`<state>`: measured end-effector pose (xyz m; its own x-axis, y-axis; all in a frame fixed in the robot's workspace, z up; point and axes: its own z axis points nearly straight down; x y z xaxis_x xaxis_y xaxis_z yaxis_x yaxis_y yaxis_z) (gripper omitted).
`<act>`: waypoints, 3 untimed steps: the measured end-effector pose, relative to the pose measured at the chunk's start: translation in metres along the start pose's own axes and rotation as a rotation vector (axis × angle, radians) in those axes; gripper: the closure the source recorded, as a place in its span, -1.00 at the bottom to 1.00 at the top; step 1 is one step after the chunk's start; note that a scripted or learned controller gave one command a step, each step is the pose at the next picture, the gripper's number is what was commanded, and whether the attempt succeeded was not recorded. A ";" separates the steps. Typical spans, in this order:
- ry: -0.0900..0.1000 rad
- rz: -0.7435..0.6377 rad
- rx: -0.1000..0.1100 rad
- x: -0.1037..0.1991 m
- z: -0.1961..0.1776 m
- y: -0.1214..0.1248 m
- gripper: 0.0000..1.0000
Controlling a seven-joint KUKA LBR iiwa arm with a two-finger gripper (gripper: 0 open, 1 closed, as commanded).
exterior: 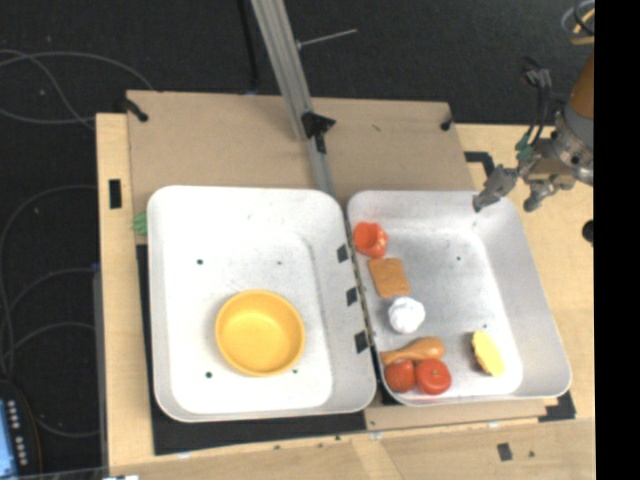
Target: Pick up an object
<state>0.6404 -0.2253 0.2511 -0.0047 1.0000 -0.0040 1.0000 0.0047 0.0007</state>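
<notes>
Two shallow white bins sit side by side on the desk [420,448]. The left bin [180,228] holds one round yellow bowl [260,332]. The right bin [520,298] holds seven things along its left and near edges: one red cup [370,238], one tan square block [389,277], one white ball [405,315], one orange carrot [412,350] lying left to right, two red tomatoes [418,375], and one yellow piece [487,353]. The end effector [510,194] hovers over that bin's far right corner, fingers spread, pinching nothing.
</notes>
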 end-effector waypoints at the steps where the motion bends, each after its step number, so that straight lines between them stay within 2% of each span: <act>1: 0.001 -0.001 0.003 0.002 0.044 0.006 -1.00; 2: 0.001 0.004 0.004 0.002 0.088 0.000 -1.00; 3: -0.002 0.002 -0.004 0.001 0.073 0.002 1.00</act>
<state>0.6421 -0.2249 0.1782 -0.0030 1.0000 -0.0060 1.0000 0.0031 0.0049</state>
